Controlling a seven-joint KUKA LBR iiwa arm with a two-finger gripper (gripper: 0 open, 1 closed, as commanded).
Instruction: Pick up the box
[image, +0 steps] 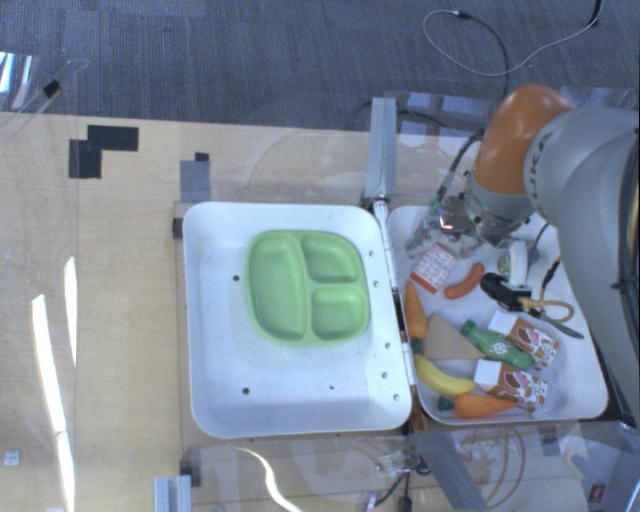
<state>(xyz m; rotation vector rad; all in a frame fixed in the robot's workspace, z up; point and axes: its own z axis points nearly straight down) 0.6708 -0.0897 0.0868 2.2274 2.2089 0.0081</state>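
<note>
Arm (560, 150): bulk hangs over right bin (590, 400), hides far corner. 
Right bin crowded: banana (443, 376), carrot (413, 310), sausage (464, 282) near box (434, 267); stray snag likely. 
Box: far-left of right bin. 
Claw (455, 222): just beyond box; spread or pressed, cannot tell.

A pale wooden bench (100, 330) is carrying two white bins side by side, the left bin (215, 400) and the right bin (590, 395), with black tape marks (98, 148) lying near its far-left corner.
</note>
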